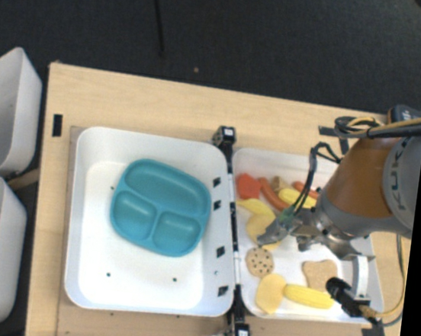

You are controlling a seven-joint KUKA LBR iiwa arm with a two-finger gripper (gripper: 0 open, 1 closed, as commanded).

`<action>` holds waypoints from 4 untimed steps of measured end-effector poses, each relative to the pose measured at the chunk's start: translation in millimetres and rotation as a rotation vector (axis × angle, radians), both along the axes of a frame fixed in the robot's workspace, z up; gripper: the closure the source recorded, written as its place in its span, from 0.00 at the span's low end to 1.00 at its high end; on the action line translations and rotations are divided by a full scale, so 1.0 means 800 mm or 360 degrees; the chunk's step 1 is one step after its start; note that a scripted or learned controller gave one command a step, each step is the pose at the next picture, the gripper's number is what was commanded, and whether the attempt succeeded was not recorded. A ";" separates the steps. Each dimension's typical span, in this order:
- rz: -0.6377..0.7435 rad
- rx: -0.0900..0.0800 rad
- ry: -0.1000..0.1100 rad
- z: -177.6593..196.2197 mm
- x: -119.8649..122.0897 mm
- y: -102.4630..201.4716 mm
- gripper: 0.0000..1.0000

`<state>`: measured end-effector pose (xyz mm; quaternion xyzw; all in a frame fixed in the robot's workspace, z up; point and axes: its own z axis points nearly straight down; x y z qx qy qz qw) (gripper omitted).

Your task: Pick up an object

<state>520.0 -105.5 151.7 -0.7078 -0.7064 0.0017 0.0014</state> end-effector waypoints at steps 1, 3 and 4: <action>0.0000 0.0001 0.0001 -0.067 -0.001 -0.001 0.00; 0.0008 -0.0001 -0.0016 0.013 0.009 0.007 1.00; 0.0009 -0.0002 -0.0015 0.071 0.022 0.008 1.00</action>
